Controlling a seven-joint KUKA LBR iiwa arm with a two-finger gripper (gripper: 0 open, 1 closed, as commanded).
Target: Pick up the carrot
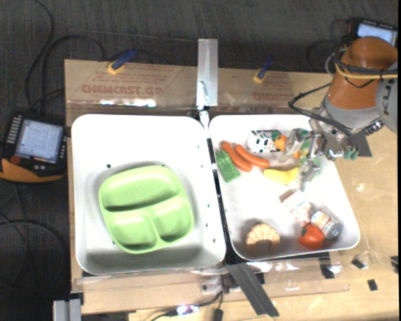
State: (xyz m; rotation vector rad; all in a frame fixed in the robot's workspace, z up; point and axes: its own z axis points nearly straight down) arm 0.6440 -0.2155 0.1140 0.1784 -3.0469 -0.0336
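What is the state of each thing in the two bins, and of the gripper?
Carrot: lying flat in the right bin, not held.
Green vegetable: lying flat, beside the carrot.
Banana: lying flat.
Croissant: lying flat.
Can: on its side.
Tomato: resting against the can.
Green plate: right way up in the left bin.
Gripper: above the banana, holding nothing visible.

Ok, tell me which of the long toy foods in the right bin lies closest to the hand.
The yellow banana-shaped toy, just below-left of the hand. The orange carrot and green vegetable lie further left, toward the bin divider.
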